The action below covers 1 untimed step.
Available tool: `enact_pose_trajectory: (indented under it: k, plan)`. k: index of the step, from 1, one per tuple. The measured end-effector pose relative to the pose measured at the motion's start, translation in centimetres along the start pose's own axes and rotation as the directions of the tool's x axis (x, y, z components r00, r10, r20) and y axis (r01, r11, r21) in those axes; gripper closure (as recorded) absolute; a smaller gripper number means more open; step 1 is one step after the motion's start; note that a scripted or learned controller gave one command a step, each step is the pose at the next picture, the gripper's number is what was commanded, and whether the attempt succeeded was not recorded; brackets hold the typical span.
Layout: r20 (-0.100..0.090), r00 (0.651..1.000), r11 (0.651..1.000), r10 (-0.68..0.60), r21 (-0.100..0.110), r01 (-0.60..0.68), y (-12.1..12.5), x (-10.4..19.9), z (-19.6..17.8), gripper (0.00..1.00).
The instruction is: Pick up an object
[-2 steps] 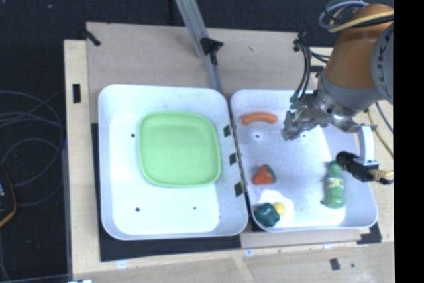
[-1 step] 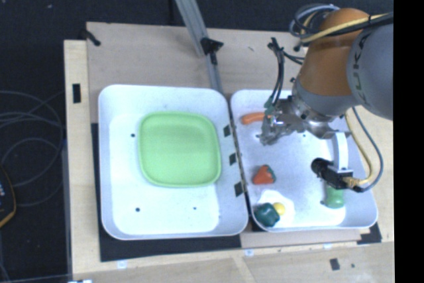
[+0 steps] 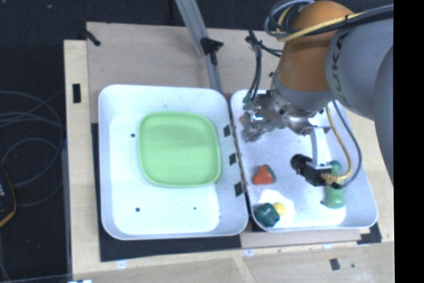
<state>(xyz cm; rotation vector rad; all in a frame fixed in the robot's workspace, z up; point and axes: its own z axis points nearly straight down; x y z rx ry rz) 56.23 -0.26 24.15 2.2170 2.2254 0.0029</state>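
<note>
My gripper (image 3: 252, 128) hangs over the upper left part of the right bin (image 3: 361, 212), close to the divider between the bins. Nothing shows between its tips. An orange-red object (image 3: 264, 174) lies a short way below the gripper, apart from it. Near the bin's front edge sit a dark teal object (image 3: 267, 213), a small yellow piece (image 3: 281, 209) and a white piece (image 3: 270, 197), bunched together. A green object (image 3: 333, 197) rests toward the bin's right side.
The left bin (image 3: 119, 209) holds a light green square plate (image 3: 179, 148). A grey metal post (image 3: 189, 6) slants from the top of the view down to the bins' rear edge. The arm's orange band (image 3: 311, 50) looms over the right bin's back.
</note>
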Motion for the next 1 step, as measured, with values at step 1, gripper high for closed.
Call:
enact_pose_trajectory:
  k: [1]
  plan:
    - [0.000, 1.000, 1.000, -0.001, 0.002, 0.001, 0.25, 5.93, 0.71, 1.00]
